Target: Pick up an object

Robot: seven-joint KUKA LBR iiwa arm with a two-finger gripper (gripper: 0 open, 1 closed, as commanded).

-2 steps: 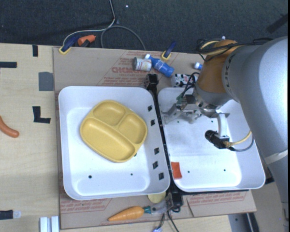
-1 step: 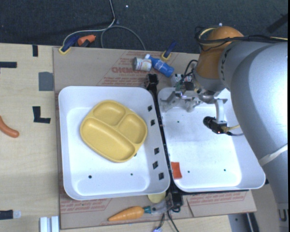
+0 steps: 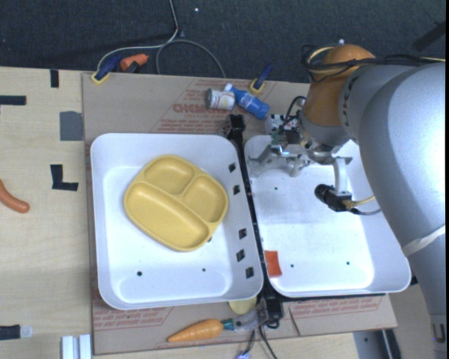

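Where the gripper meets the right bin, its state seems unreadable.

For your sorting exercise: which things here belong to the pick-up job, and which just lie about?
Job:
gripper
yellow plate in the left bin
orange tag in the right bin

Lying about:
carrot
sausage
bottle

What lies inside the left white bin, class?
A yellow divided plate lies in the left bin, near its middle. The bin floor beneath the plate is covered, so anything under it cannot be seen.
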